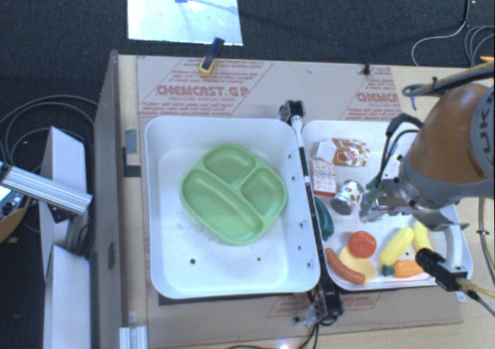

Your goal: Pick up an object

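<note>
While the grey arm with its orange band reaches in from the right, its gripper hangs low over the right bin, among a crowd of small toy foods. Whether the gripper is spread or closed cannot be told from this slant, and nothing can be seen caught in it. Just to the gripper's left, close enough that it may be touching, lies a small cup, white with red and green marks, tipped on its side. Directly below the gripper sits a round red tomato with a green top. Below and to the right of the gripper lies a yellow corn cob, tilted, and beside that a yellow banana. Further down, near the bin's front rim, rest an orange carrot and, to the gripper's lower left, a red-orange sausage lying at an angle. Above and to the left of the gripper is a white carton printed in red and orange, with a small red-and-white box beneath it. A dark green vegetable lies against the bin's left wall. Well to the left of the gripper, in the left bin, a pale green divided plate sits tilted.
</note>
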`<state>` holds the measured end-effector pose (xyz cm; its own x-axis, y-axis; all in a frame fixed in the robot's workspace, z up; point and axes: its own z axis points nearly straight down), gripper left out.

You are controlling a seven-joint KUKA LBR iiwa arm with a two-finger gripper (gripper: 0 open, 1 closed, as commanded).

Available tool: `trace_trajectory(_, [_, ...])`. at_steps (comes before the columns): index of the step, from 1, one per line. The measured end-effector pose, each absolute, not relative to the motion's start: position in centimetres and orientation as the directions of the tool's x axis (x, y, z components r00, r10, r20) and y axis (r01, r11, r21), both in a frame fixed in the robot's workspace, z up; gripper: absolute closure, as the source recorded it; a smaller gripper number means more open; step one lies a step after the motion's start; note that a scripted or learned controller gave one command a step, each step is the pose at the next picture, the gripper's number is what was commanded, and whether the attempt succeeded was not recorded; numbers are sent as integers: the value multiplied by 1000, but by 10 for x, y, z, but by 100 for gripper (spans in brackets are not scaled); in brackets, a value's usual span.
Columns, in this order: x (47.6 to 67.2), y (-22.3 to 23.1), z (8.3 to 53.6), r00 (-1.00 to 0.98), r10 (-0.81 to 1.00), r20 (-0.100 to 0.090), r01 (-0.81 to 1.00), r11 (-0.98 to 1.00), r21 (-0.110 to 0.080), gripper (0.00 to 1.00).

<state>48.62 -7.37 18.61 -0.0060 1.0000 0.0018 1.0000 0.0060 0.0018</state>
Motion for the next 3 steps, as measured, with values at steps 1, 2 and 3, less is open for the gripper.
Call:
trace_trajectory(1, [497, -86, 194, -2, 1000, -1, 1000, 2, 2, 100])
trace_trajectory(2, [487, -33, 184, -9, 1000, 2, 1000, 9, 1, 100])
trace_trajectory(3, [551, -92, 170, 1, 1000, -4, 1000, -1, 6, 100])
